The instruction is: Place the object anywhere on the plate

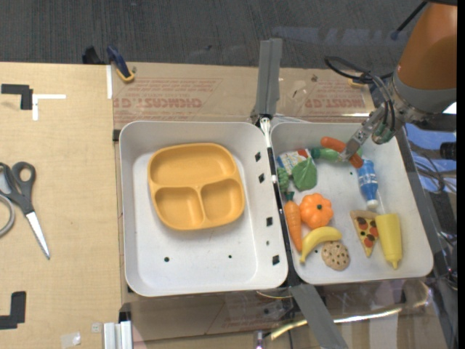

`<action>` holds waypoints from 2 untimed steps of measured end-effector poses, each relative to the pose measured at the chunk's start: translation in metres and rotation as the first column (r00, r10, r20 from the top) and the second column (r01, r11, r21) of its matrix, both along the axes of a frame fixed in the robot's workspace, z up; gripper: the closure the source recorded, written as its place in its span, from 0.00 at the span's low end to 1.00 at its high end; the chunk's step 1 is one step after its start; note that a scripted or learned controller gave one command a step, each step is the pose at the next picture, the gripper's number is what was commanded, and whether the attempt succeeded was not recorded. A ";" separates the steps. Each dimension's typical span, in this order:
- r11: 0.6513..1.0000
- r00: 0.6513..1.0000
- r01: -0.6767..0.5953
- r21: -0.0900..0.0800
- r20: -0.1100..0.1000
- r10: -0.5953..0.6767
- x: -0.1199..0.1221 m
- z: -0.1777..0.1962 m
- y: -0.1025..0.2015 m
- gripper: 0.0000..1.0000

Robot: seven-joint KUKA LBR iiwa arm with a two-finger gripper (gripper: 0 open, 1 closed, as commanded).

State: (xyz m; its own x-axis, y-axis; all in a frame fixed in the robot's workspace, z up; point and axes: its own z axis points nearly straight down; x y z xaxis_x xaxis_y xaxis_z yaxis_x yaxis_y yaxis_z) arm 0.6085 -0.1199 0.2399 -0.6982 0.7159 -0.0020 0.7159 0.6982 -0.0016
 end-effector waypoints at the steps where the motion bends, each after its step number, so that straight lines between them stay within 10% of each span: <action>1: 0.981 0.981 0.193 0.001 0.001 -0.193 -0.044 0.071 0.057 1.00; 2: 0.976 0.976 0.216 0.000 -0.003 -0.216 -0.105 0.029 0.175 1.00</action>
